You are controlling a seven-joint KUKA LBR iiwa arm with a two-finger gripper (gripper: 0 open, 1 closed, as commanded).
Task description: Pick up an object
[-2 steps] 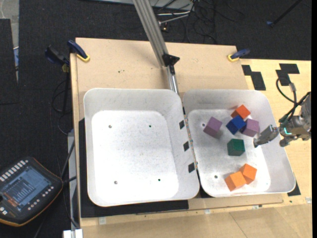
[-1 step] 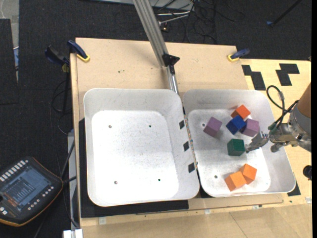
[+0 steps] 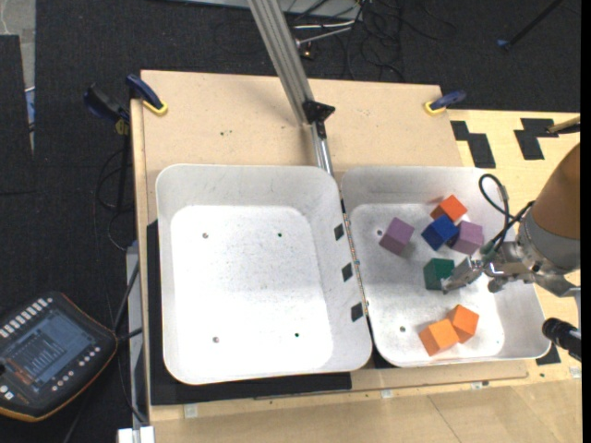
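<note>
The tool (image 3: pixel 459 280) was low in the right bin (image 3: pixel 369 192), at the end of the grey arm (image 3: pixel 554 233) that came in from the right. Its tip sat right beside the green cube (image 3: pixel 438 271), maybe touching it. I could not tell how the tool was set or if it had the cube. Just past the tool, farther from the arm, were a blue cube (image 3: pixel 440 233), an orange cube (image 3: pixel 452 208) and a purple cube (image 3: pixel 468 236), all close together. Another purple cube (image 3: pixel 397 235) sat alone, beyond the green one. Two more orange cubes (image 3: pixel 449 329) lay side by side on the near side of the tool. The left bin (image 3: pixel 175 192) was well apart from the tool, across the tan surface (image 3: pixel 240 118).
</note>
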